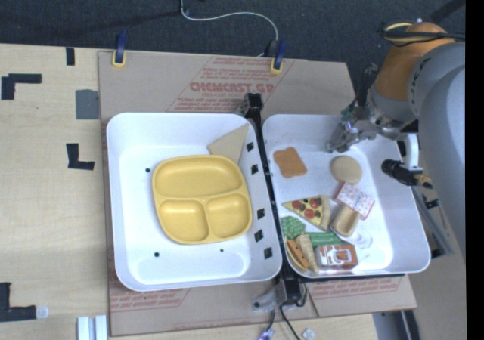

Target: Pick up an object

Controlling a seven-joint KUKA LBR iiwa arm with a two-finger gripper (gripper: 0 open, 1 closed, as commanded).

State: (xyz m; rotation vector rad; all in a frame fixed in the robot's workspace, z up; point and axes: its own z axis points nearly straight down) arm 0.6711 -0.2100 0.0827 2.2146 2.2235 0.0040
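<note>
My gripper [342, 139] hangs over the back of the right bin [302, 125], on the grey arm with the orange band [401, 66]. Just in front of it lies a round beige bun [347, 170], apart from the gripper. A brown toast piece [289, 162] lies to its left. Nearer the front are a pizza slice [308, 208], a pink-and-white packet [355, 199], a golden cylinder [344, 219], a green item [291, 227] and a red-labelled pack [336, 255].
The left bin [128, 180] holds a yellow divided plate [203, 198] and a tan wedge [231, 143] against the divider. Both bins sit on a cardboard sheet [189, 81] held by clips. A white cable [227, 17] runs across the dark floor behind.
</note>
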